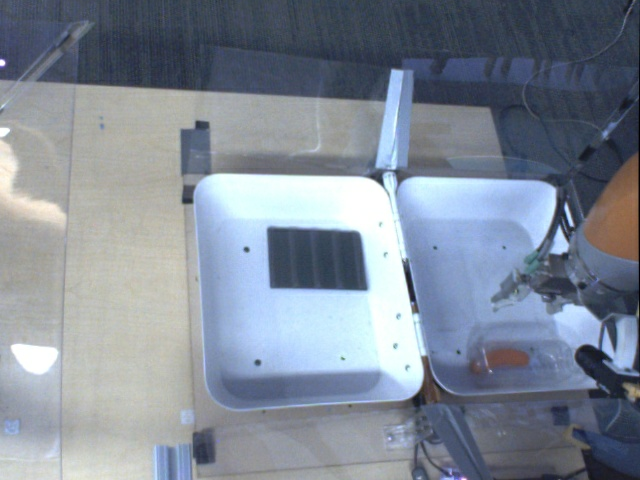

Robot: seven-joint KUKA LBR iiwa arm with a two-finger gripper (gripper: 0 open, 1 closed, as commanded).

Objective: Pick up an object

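A clear plastic object with an orange part inside [510, 357] lies on its side near the front wall of the right bin [470, 208]. My gripper [516, 282] hangs over the right half of that bin, a little behind the object and apart from it. It is open, and nothing sits between its fingers. The grey arm with its orange band [612, 223] reaches in from the right edge.
The left bin [220, 298] holds a flat dark grey ribbed rectangle [316, 259] on its floor. A metal divider post [394, 118] stands behind the seam between the bins. Cables and black fittings [600, 368] crowd the right bin's front right corner.
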